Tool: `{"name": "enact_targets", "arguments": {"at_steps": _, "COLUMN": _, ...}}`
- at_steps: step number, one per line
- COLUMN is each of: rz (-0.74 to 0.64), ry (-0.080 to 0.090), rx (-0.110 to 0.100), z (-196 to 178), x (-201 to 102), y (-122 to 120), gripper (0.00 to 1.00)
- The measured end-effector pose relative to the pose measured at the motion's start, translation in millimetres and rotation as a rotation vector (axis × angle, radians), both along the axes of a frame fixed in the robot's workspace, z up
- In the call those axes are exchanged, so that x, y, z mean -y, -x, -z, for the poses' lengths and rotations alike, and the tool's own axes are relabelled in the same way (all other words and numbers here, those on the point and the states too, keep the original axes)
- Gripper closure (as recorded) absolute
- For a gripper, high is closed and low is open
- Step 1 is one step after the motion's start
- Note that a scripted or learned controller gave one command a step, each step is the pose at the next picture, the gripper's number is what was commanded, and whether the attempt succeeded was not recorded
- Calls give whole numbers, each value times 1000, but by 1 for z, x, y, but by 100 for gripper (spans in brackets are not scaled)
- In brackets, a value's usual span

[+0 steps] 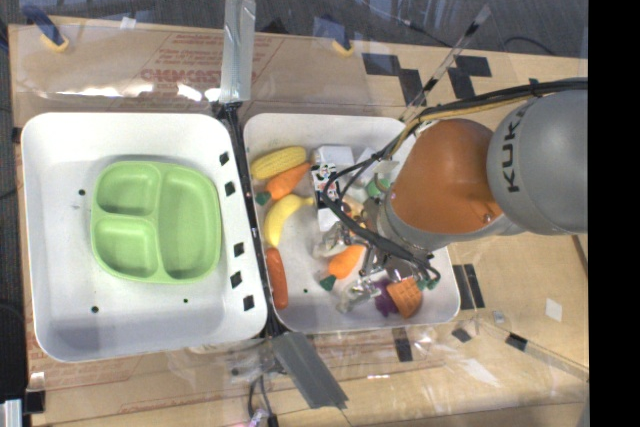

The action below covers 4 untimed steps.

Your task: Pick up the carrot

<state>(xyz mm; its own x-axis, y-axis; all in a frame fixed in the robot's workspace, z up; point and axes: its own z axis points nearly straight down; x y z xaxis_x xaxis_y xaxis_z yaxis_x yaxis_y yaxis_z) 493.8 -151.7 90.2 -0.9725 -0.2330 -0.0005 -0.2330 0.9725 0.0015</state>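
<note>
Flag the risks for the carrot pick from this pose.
1. Clutter: the gripper sits low among packed toy food in the right bin; an orange piece lies right by it, and a neighbour could get grabbed or shoved.
2. Ambiguity: several orange items, one beside the corn, another along the left wall.

Table (120,55), cardboard-lined, bearing two white bins side by side: left bin (50,245), right bin (440,300).

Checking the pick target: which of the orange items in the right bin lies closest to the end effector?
The orange piece mid-bin, right beside the end effector. The carrot under the corn and the reddish one along the left wall lie farther off.
</note>
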Motion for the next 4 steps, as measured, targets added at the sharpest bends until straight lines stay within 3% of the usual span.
{"name": "enact_targets", "arguments": {"at_steps": 2, "rz": -35, "ry": -1, "rx": -8, "z": 2, "x": -55, "y": 11, "gripper": 0}}
{"name": "enact_targets", "arguments": {"at_steps": 3, "rz": 249, "ry": 1, "rx": -1, "z": -62, "x": -4, "y": 2, "gripper": 0}}
{"name": "enact_targets", "arguments": {"at_steps": 4, "rz": 308, "ry": 1, "rx": -3, "z": 0, "x": -16, "y": 17, "gripper": 0}}
